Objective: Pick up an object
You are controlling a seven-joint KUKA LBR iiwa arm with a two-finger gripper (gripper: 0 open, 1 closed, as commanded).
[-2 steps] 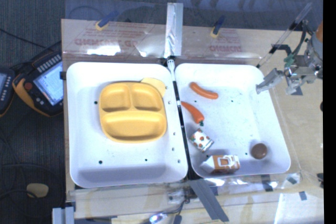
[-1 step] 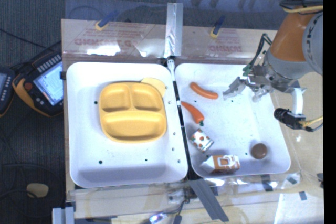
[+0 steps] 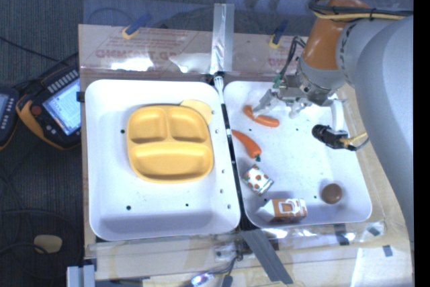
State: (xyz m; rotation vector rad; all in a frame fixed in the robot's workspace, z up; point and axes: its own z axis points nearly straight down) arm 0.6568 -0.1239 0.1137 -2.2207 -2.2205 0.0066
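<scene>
Hovering over the far end of the right bin (image 3: pixel 356 208) in the camera view, the gripper (image 3: pixel 284 103) hangs with its two fingers spread apart, one near the small orange sausage-shaped toy (image 3: pixel 262 119) and the other further right; nothing sits between them, so it holds nothing. That toy lies on the bin floor just beside and slightly below the left finger, not clearly touched. It looks light, smooth and rounded, likely hard plastic that could roll or squirt out of a pinch, so gripping across its narrow middle seems the safest choice. Nearer the divider lies a carrot-like toy (image 3: pixel 247 143), well apart from the fingers.
</scene>
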